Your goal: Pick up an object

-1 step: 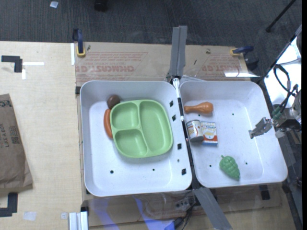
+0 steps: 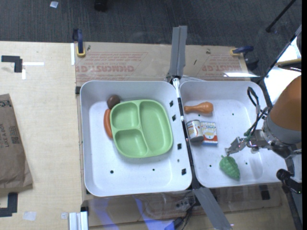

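Your claw (image 2: 233, 146) hangs low in the right bin (image 2: 225, 178), tips pointing left; its fingers look slightly apart with nothing between them. The nearest thing to take is the green leafy toy (image 2: 230, 167), lying on the bin floor just below and a little left of the tips, its long axis slanting down to the right. The small can (image 2: 194, 130) and the carton (image 2: 209, 132) sit farther left, touching each other.
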`<act>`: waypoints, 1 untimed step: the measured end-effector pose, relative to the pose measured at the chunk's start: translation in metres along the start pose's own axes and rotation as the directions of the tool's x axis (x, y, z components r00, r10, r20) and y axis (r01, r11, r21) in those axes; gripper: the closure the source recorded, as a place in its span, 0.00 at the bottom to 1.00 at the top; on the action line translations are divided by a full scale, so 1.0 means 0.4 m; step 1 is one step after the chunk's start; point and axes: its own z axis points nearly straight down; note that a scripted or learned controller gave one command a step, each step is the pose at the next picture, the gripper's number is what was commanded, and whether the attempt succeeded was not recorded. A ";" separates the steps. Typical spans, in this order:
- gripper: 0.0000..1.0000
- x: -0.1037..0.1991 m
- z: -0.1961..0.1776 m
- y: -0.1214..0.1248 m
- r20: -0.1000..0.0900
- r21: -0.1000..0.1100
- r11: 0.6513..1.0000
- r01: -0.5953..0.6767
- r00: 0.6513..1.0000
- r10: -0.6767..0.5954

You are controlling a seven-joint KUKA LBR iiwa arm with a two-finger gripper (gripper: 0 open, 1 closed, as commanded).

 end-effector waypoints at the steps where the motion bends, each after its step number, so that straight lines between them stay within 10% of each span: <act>1: 0.00 0.073 -0.438 0.009 0.003 -0.003 0.981 -0.195 0.981 0.195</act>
